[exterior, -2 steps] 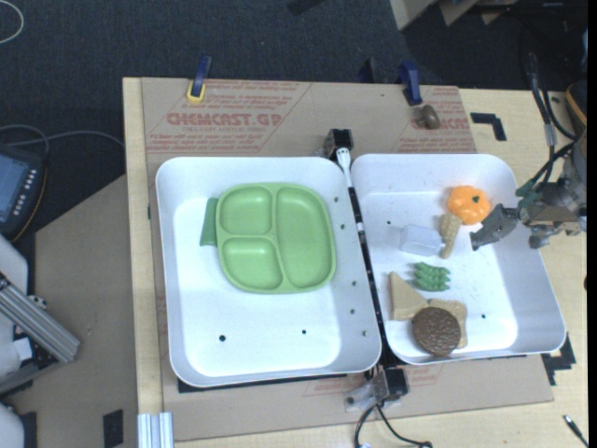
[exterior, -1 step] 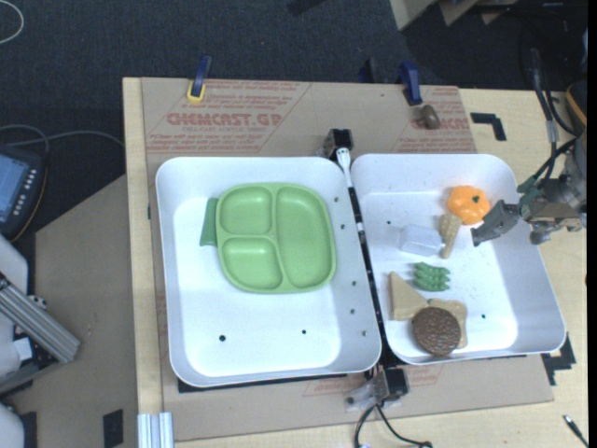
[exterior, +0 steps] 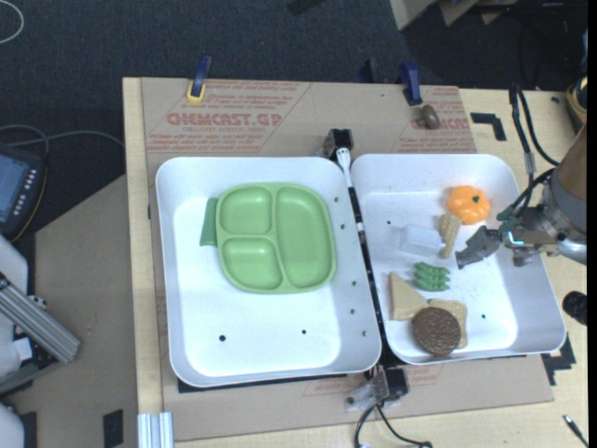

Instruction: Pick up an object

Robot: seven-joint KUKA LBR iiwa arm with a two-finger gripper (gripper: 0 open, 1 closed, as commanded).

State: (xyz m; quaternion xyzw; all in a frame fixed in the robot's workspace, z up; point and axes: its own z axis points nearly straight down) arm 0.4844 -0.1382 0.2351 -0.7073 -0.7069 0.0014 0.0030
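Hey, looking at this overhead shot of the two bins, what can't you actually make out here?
- Gripper: fingers dark and small in the camera view, open or shut unclear.
- Arm: cut off by the right edge.
- Clear item in the right bin: too faint to identify.
- Green toy: too small to name.

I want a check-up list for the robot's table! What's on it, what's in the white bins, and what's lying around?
Surface: cardboard-covered bench bearing left bin and right bin side by side.
Job's things: in the right bin, orange toy pumpkin, clear plastic piece, tan stick, small green toy, tan wedge, brown round cookie.
Clutter: green divided plate in the left bin.
Grippers: gripper low over the right bin, beside the tan stick, holding nothing.
Cables: black cables at right; more at the front edge.
Surroundings: dark carpet, clamps at the back edge.
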